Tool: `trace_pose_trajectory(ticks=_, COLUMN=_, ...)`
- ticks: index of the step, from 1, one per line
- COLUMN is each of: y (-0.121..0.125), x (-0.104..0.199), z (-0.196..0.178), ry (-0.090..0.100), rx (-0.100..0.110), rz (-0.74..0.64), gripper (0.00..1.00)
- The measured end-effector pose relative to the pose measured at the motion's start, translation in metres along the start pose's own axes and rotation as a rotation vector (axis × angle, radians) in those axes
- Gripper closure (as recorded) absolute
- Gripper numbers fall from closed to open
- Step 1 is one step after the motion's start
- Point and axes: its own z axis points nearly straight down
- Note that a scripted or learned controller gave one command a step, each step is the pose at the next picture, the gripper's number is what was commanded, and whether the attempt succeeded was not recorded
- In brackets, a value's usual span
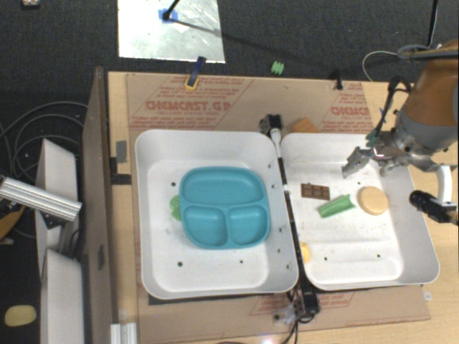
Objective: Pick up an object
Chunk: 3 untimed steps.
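A yellow piece (306,253) is seen at the near edge of the right bin (409,264), well below and left of the tool (364,158). A green block (336,206) and a tan round object (373,200) lie side by side just below the tool; a brown bar (315,191) lies to its lower left. Nothing is held by the tool; whether its fingers are apart cannot be told. A blue divided tray (224,206) rests in the left bin (154,192). Farther back, "CHEMCAST" is printed on the table sheet (188,106).
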Motion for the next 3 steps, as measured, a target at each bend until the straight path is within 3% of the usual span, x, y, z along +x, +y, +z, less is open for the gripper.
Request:
trace_pose_trajectory(ticks=1, y=-0.004, x=0.041, z=0.114, ry=0.004, rx=0.008, rz=-0.004, gripper=0.0)
trace_pose_trajectory(ticks=2, y=0.05, x=0.005, z=0.11, ry=-0.002, rx=-0.007, rz=-0.002, gripper=0.0)
trace_pose_trajectory(ticks=3, y=0.074, x=0.059, z=0.11, ry=0.002, rx=-0.004, rz=-0.006, gripper=0.0)
